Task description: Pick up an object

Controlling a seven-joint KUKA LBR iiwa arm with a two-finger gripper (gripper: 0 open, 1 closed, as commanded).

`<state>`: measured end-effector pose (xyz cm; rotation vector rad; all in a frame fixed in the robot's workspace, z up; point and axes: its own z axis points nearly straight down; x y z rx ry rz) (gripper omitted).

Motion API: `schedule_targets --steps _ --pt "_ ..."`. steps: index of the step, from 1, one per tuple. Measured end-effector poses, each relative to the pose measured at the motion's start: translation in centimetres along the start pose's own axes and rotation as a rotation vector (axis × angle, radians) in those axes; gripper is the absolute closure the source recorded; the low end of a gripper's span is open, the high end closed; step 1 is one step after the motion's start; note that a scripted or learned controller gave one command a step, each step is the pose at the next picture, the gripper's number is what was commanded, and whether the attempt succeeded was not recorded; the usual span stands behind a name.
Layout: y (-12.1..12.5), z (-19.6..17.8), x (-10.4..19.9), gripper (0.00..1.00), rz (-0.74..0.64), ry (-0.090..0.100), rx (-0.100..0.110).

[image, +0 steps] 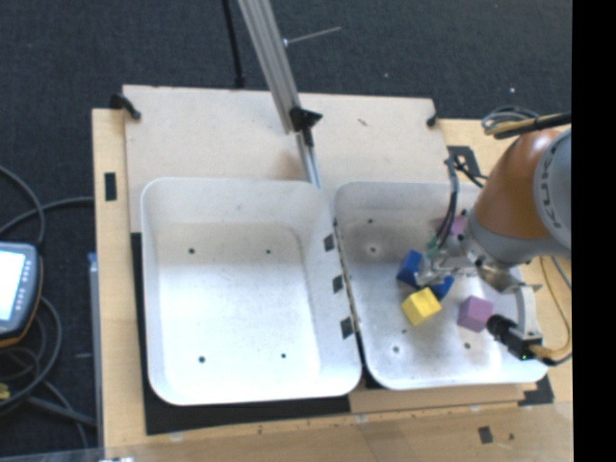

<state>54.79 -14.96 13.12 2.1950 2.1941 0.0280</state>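
Fingers on my gripper (435, 269) sit low over the blue block (412, 269), how wide I cannot tell, and could bump the touching yellow block (421, 306) away.

One fixed camera looks steeply down from above the bench (115, 287), at middling range. It takes in both white bins (241, 200) whole, the bench's far edge and dark carpet (96, 27) beyond; the arm (525, 200) enters from the right.
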Motion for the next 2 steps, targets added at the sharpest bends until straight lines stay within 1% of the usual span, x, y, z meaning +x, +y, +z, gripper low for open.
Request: schedule_targets --steps 1,2 --pt "0.0 0.0 0.0 0.00 0.002 0.000 -0.001" --pt "5.7 2.2 -0.9 0.00 0.000 0.007 0.028"
